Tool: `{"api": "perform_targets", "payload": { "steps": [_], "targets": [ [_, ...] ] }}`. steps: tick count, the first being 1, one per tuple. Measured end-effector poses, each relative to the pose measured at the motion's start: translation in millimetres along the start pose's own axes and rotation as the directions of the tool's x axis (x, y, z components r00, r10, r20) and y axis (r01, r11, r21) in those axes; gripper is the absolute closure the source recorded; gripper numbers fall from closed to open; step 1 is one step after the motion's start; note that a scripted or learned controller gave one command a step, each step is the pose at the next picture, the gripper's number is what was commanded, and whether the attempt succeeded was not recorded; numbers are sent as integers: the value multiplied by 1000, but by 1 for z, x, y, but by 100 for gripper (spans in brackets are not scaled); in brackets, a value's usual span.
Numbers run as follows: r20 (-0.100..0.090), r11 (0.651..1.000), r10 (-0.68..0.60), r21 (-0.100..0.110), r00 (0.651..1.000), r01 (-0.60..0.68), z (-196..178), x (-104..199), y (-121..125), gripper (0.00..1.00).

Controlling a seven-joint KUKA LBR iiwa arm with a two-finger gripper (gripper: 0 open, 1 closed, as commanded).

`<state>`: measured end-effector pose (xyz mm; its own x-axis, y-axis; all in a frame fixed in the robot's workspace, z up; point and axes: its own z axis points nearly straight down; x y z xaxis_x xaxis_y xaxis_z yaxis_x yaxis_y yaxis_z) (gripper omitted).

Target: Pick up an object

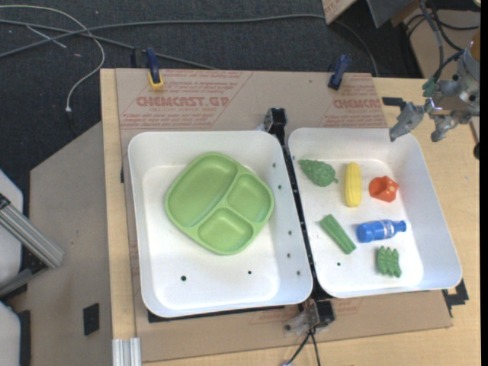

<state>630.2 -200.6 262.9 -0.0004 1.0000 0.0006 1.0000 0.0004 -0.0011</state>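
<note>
Right bin [427, 166] holds orange toy [383, 189] below the spread, empty end effector [422, 126].

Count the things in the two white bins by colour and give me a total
Green: 4, namely the divided plate, leafy piece, long stick piece and small bumpy piece
Yellow: 1, the corn cob
Orange-red: 1, the small toy
Blue: 1, the bottle
Total: 7
</note>
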Motion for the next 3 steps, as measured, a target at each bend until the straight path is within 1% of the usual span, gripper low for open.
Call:
{"api": "perform_targets", "payload": {
  "steps": [1, 2, 3],
  "targets": [
    [0, 1000, 0, -1, 1000, 0, 0, 0, 0, 0],
    [0, 1000, 0, 1, 1000, 0, 54, -8, 2, 0],
    [-1, 1000, -1, 3, 1000, 1, 98, -6, 8, 0]
  ]
}}
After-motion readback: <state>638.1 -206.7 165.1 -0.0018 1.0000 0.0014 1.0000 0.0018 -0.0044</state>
